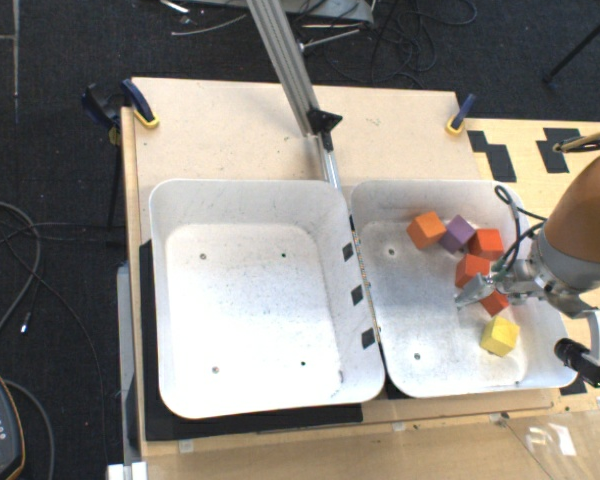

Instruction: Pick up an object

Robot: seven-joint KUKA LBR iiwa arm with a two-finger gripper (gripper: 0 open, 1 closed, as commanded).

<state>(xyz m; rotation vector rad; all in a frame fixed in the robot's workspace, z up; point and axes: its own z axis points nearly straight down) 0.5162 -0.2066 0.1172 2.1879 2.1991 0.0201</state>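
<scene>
Several small blocks lie in the right bin (400, 363). An orange block (427, 230), a purple block (460, 233) and a red-orange block (488, 241) form a row near its far side. Another red-orange block (472, 267) sits just in front of them. My gripper (483, 290) reaches in from the right and hangs low over the bin's right half, right at a small red block (495, 304) that shows partly beneath it. A yellow block (499, 336) rests a little nearer the front, apart from the gripper.
The left bin (170, 268) stands beside the right one, their rims meeting at the middle. A slanted metal pole (285, 58) rises from the bench behind the bins. Clamps sit at the bench's far corners.
</scene>
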